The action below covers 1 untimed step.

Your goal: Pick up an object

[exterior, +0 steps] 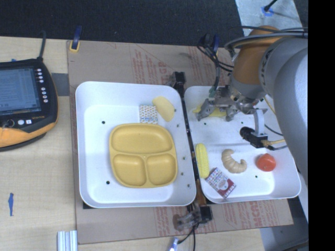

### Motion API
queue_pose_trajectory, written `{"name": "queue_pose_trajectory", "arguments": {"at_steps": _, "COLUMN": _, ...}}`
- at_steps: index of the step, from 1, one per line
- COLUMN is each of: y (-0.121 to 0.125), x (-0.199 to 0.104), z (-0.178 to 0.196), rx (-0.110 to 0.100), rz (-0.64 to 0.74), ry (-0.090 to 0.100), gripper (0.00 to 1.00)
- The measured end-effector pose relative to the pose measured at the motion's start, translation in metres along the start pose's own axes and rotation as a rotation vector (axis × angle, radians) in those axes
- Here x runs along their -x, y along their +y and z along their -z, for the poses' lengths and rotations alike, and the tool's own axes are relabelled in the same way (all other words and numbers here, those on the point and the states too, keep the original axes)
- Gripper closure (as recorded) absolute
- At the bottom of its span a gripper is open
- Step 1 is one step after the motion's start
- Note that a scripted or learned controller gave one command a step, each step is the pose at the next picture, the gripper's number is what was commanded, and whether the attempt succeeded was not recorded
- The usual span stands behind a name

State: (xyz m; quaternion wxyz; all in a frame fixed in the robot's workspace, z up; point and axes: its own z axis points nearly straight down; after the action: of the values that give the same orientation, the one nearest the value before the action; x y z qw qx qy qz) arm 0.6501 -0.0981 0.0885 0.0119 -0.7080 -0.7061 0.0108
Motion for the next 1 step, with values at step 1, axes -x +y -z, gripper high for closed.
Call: {"name": "queue_pose_trajectory", "arguments": {"at_steps": 1, "y": 0.0001, "x": 0.0197, "z": -0.0007, "rx": 0.000, "rz": 0.001, "ry": 0.004, "gripper": 0.00}}
